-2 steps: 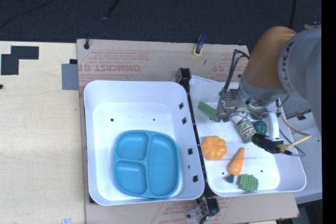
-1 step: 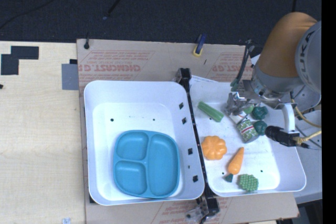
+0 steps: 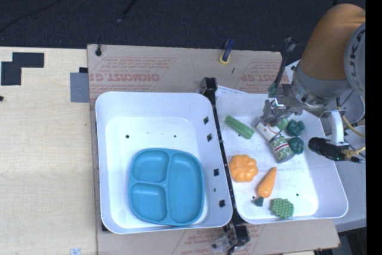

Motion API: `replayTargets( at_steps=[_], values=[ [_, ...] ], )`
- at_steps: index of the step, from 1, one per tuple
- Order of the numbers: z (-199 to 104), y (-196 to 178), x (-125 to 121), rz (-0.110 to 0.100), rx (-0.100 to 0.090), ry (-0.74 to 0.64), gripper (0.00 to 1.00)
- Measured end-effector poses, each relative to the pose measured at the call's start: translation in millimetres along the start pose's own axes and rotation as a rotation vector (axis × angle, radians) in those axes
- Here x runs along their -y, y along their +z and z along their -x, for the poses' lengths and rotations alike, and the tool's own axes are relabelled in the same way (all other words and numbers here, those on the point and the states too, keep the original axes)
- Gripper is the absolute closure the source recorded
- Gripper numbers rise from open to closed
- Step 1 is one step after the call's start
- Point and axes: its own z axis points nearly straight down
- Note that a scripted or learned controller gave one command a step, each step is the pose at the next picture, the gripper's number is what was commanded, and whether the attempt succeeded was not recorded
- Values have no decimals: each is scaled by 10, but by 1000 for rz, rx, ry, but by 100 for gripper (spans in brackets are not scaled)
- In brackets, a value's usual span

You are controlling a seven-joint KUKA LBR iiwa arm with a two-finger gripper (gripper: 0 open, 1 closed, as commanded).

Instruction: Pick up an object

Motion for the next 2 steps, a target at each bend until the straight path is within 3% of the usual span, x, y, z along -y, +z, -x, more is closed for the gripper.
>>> replayTargets(
  at_steps=[1, 2],
  values=[
    [-550, 104, -99, -4, -2, -4, 100],
    [-1054, -39, -275, 0, -1, -5, 100]
  ],
)
